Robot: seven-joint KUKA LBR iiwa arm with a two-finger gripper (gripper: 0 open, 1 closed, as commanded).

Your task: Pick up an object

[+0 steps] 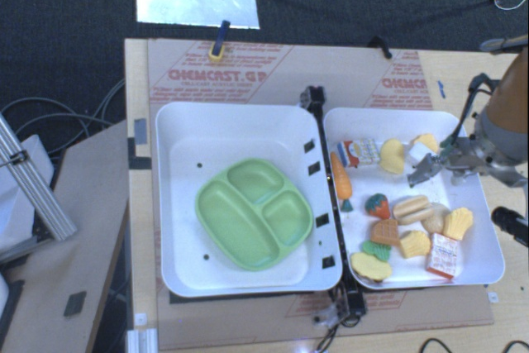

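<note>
Reaching in from the right over the right shallow white bin [494, 260], with the grey arm [504, 116] cut off at the frame edge. Two-finger gripper [421, 169] hovering above the upper middle of that bin, dark fingers [416, 174] too blurred and small to judge as apart or together; nothing seen between them.

Scattered below and left of the gripper, small toy foods: a yellow rounded plastic piece [393, 155] just beside the fingers, a red-and-white printed carton [361, 152] to its left, a long orange carrot-shaped toy [340, 177] lying along the bin's left wall. Lower down, a red strawberry-like piece with a green top [378, 205], a tan hot-dog-shaped toy [412, 208], a yellow ridged corn-like piece [458, 222], and a small red-and-white packet [444, 255] near the bottom right corner. Crowded together near the bottom left, several orange, yellow and green bits, hard to tell apart.

Resting in the left shallow white bin [178, 136], a pale green three-compartment plastic tray [253, 213], tilted diagonally, well apart from the gripper.

Partly hidden behind the arm, the right bin's far right rim.
</note>
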